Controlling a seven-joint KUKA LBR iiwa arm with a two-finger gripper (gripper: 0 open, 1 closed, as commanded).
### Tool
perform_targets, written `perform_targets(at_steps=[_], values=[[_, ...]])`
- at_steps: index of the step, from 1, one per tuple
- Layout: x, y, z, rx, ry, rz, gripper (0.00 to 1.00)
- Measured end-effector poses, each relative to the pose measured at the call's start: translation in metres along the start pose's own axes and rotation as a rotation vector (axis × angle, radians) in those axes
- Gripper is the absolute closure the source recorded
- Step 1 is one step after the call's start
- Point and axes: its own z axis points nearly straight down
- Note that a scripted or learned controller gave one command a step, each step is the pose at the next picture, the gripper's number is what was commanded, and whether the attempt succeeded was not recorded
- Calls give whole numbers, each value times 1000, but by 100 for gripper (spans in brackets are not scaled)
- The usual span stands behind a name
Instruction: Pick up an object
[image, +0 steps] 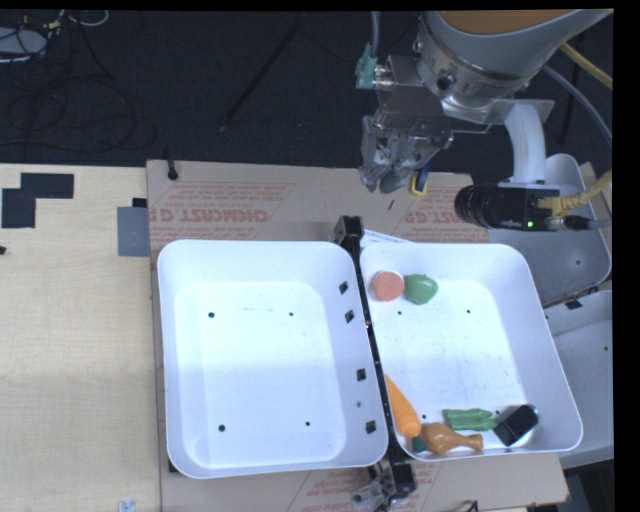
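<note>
Down at the near edge of the right bin (545, 330) there's a little cluster: an orange carrot-shaped piece (402, 406) lying along the divider, a brownish toy (450, 439) that looks like a drumstick, a green flat piece (468, 419) just above it, and a black block (516, 424) tucked toward the corner. They're all bunched close, the green one touching or nearly touching the black one. Up at the far end of that same bin sit a pinkish-red round thing (388, 286) and a green round thing (421, 289), side by side and pretty much touching.

Left bin (190, 270) is next door, both bins sitting on a cardboard sheet (250, 205) on the bench (70, 340).

So the arm (490, 40) comes in from the right and its gripper (397, 170) hangs high over the cardboard, beyond the far rim of the right bin, well apart from every object. Honestly can't tell whether the jaws are apart or together, it's just a grey blur from here. Nothing visible between them.
</note>
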Motion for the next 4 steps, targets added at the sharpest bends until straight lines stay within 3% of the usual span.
perform_targets(at_steps=[1,2,3,4], values=[[-31,-56,-4,-3,1,6,100],[-4,24,-1,-1,-1,2,100],[-28,-34,-4,-2,1,8,100],[86,-44,-2,-1,1,-7,100]])
